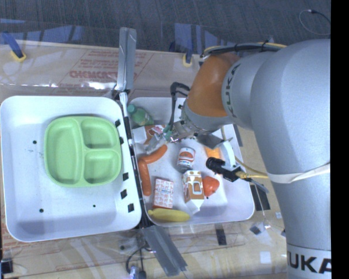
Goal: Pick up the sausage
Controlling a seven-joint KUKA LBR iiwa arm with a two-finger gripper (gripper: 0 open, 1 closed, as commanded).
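From the overhead camera, you have the claw [163,136] low in the right bin [235,211], near its upper left corner, beside a green bottle [141,117]. You can't tell how the claw is set. Two orange sausages lie close: one sausage [154,154] slanted just below the claw, another [145,177] upright along the bin's left wall. Neither looks lifted, so I'd judge the pickup not yet done. The green tray [81,150] sits in the left bin [17,214].

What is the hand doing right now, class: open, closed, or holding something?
Hand: cannot be told; it sits low in the right bin, just above a sausage.
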